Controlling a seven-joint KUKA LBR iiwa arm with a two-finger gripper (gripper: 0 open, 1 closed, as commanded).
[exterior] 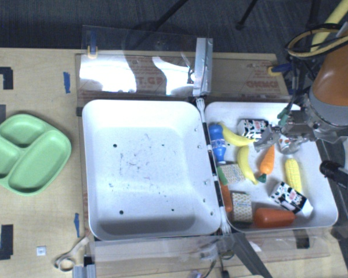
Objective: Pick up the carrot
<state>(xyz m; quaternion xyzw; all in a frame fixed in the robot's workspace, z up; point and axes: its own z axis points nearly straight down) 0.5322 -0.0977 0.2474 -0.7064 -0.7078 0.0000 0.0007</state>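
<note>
Hovering over the carrot [267,160], grasp unconfirmed.
Gripper [276,142] at its top end in the right bin [329,204]; finger state unclear, lift remaining.

Left bin [145,155]: floor unobstructed from wall to wall; open access. Right bin [330,207]: crowded. Carrot [267,161] is hemmed by a banana [243,164] toward the dividing wall and a corn cob [292,175] toward the outer edge. Narrow gaps are seen beside it, apparently passable. Near edge is blocked by a red item [272,216].
</note>
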